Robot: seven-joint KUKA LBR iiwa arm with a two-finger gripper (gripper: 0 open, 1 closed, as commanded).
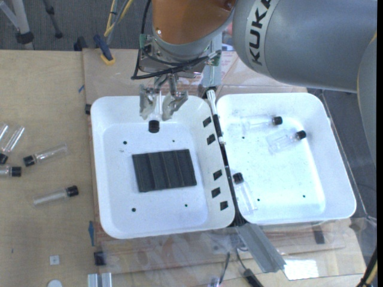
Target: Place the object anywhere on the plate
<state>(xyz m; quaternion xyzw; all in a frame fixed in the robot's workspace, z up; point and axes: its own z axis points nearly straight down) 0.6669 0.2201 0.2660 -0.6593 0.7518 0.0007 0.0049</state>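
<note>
Camera view shows my gripper (160, 107) parted, a capped vial (154, 123) hanging between its fingers, with the dark plate (164, 170) below it. I judge that loose grip could drop the vial short.

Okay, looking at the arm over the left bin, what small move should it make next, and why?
Probably carry the vial toward the dark ridged plate lying lower in the left bin. The gripper hangs over the bin's far edge, and the vial's black cap appears to sit just below its fingertips, short of the plate.
</note>
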